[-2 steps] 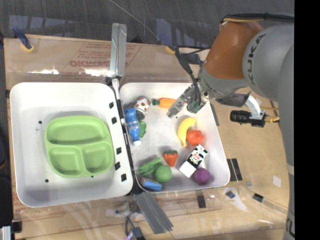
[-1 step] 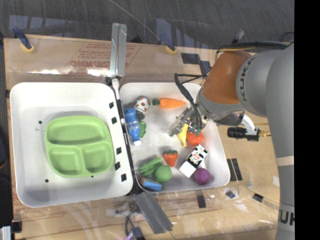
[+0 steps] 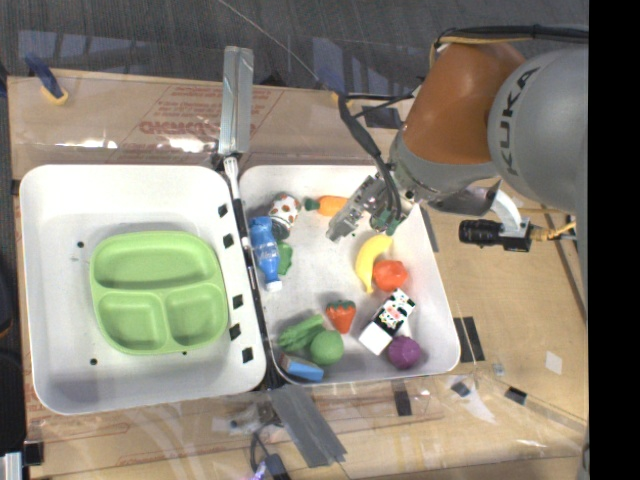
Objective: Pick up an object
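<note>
Even, bright overhead light; soft shadows inside the white bins (image 3: 50, 268); slightly soft, low-resolution picture

Left bin (image 3: 40, 268): holds the divided tray (image 3: 157, 290), lying near its middle.
Right bin (image 3: 440, 308): just beside the left bin, on its right; holds all the small objects.
Far edge of right bin: ball (image 3: 284, 208) at left, carrot (image 3: 329, 205) to its right.
Left wall of right bin: bottle (image 3: 264, 249) lies along it, below the ball.
Gripper (image 3: 352, 216): above the right bin's far part, just right of the carrot.
Centre right: banana (image 3: 369, 259) below the gripper, tomato (image 3: 390, 274) touching its lower right.
Near part: strawberry (image 3: 342, 315) in the middle, carton (image 3: 387, 322) to its right, plum (image 3: 404, 352) below the carton.
Near left corner: lime (image 3: 325, 347), with a tube (image 3: 303, 370) at its lower left.
</note>
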Motion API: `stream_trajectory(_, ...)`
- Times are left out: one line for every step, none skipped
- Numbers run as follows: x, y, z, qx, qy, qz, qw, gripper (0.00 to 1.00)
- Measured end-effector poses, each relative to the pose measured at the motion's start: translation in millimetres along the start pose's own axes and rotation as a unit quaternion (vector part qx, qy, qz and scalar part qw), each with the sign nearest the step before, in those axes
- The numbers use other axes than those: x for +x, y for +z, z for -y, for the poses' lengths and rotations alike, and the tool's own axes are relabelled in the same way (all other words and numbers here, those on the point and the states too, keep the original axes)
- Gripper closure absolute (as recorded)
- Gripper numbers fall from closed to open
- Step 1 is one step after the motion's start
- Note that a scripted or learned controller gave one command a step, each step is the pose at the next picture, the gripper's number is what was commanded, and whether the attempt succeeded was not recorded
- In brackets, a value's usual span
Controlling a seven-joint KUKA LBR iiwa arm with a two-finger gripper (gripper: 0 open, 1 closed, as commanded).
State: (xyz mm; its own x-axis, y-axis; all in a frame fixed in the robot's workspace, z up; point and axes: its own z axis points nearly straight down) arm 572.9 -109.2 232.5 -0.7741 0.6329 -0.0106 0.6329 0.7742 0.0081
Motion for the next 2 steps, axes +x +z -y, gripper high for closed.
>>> stream_trajectory(-9,140,17,0.003,-0.053,-0.005,0.9986,1.00)
stream_trajectory(-37,137,89,0.003,-0.245,-0.006,0.9695,1.00)
